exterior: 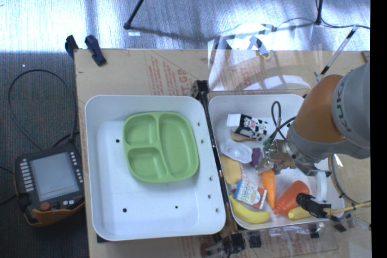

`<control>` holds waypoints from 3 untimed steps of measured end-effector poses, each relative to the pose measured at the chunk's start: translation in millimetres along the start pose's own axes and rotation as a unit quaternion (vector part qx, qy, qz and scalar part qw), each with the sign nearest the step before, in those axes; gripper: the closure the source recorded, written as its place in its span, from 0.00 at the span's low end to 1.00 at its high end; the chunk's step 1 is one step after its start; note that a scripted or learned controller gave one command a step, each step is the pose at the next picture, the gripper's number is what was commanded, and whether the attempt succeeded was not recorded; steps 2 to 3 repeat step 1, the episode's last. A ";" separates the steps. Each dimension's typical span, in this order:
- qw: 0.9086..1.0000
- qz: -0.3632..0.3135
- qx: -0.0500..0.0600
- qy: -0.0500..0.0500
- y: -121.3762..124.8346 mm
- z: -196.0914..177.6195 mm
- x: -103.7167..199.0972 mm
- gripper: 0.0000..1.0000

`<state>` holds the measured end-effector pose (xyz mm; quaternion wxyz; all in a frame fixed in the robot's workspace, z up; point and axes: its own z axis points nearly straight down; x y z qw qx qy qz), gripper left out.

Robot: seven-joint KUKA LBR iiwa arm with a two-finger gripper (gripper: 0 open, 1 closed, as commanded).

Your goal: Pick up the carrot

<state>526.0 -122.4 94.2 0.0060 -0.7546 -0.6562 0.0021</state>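
Observation:
The carrot (269, 188) is a slim orange cone lying nearly upright in the picture, in the front middle of the right bin (284, 95). My gripper (276, 159) hangs just above the carrot's upper end, at the tip of the grey arm with its orange band (320, 115). The metal wrist parts hide where the gripper meets the carrot, so contact cannot be judged.
Crowded around the carrot are a banana (249, 212), a small juice carton (249, 193), a fat orange piece (291, 195), a purple item (256, 158), a white piece (236, 151) and a cow-patterned carton (251, 127). A green divided plate (161, 146) lies in the left bin (103, 190).

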 end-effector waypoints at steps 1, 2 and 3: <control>0.996 0.089 -0.007 0.000 37.5 -95.3 80.7 1.00; 0.996 0.089 -0.007 0.000 37.5 -95.3 80.7 1.00; 0.996 0.089 -0.007 0.000 37.5 -95.3 80.7 1.00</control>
